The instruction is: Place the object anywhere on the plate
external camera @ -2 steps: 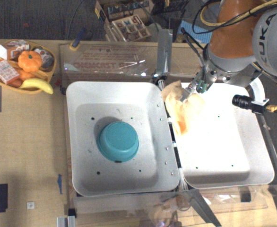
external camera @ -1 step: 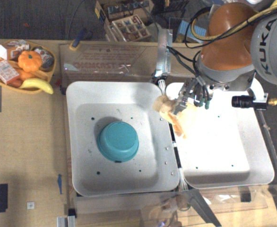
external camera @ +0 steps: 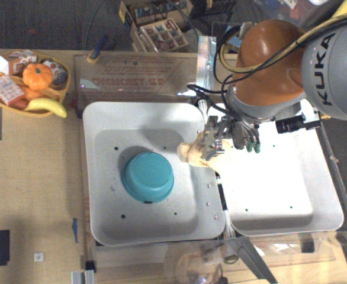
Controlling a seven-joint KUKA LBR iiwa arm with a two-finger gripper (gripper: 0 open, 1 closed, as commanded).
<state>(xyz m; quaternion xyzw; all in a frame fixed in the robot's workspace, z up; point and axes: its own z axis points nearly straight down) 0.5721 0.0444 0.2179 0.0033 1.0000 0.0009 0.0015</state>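
I see the hand [external camera: 212, 144] over the left bin's [external camera: 102, 218] right edge, clamped on a pale, lumpy object [external camera: 191, 154] that hangs between its fingers. The teal plate [external camera: 148, 176] sits in that bin, left of the object and apart from it.

- A plate [external camera: 148, 177] sits in the left bin [external camera: 102, 218], toward its middle.
- An object [external camera: 192, 154] lies right of the plate, at the bin's right wall.
- The gripper [external camera: 216, 142] hangs just beside the object, between the left bin and the right bin [external camera: 292, 200].
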